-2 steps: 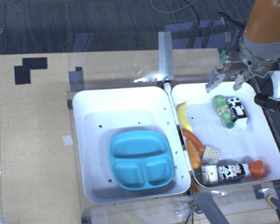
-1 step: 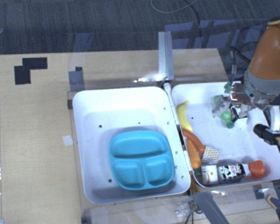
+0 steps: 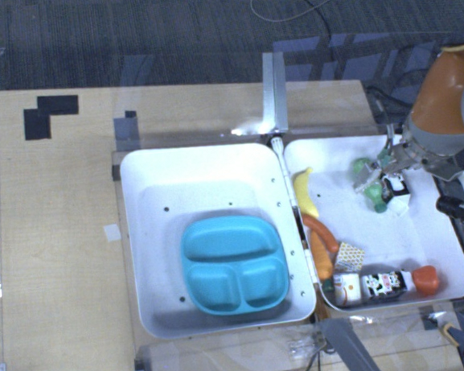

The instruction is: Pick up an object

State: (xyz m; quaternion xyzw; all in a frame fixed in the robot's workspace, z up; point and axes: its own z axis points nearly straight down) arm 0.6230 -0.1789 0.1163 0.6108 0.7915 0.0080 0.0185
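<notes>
My gripper (image 3: pixel 383 180) hangs low over the far part of the right bin (image 3: pixel 429 228), below the orange band of the arm (image 3: pixel 443 101). A green object (image 3: pixel 376 198) lies right under and beside it, with another green bit (image 3: pixel 362 165) just to its left; whether they touch the gripper is unclear. A yellow banana (image 3: pixel 304 193) lies along the bin's left wall. An orange carrot (image 3: pixel 324 245) sits below it. A bottle (image 3: pixel 386 283) with a red cap lies along the near wall.
The left bin (image 3: pixel 151 228) holds a blue divided plate (image 3: pixel 234 263). A small patterned packet (image 3: pixel 349 253) lies next to the carrot. A metal divider post (image 3: pixel 275 92) stands behind the bins. Cables run at the right edge.
</notes>
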